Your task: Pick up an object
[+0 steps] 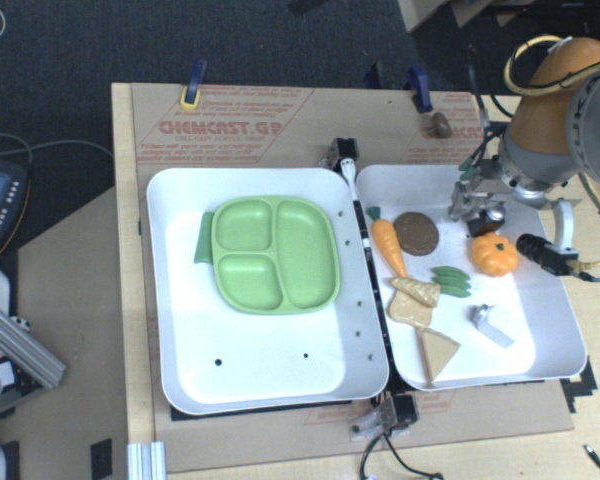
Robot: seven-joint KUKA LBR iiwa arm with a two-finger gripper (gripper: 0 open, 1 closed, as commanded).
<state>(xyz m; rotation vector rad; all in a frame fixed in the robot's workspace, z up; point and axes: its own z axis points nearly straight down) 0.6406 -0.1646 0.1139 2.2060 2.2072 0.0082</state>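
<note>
While the arm (pixel 555 98) reaches in over the right bin's (pixel 560 338) far edge, nothing in that bin looks lifted: every item lies on the bin floor. Judged from this, the pick is not yet done; approach, grasp and lift all remain.

Gripper (pixel 477 203) sits low near the far edge of the right bin, just beside the small orange pumpkin (pixel 495 253) and a little right of the brown disc (pixel 416 233). Whether it touches either one I cannot tell. Finger state: cannot tell, since the wrist and cabling crowd the tip and no gap or closure is readable. No object is seen between them.

Likely candidate, as a judgement only: the pumpkin, being the nearest item. It looks rounded and ribbed, bright orange with a dark stem, sitting upright toward the bin's far right corner, apart from its neighbours.

Other contents of the right bin:
- carrot (pixel 387 246), lying lengthwise near the left edge
- green pea pod (pixel 451 280), mid-bin
- tan bread-like pieces (pixel 414 302), touching each other, left of centre
- tan wedge (pixel 437 352), near the front edge
- small grey block (pixel 491 325), toward the front right

The left bin (pixel 175 268) carries a green divided plate (pixel 276 254), toward its far side.
</note>
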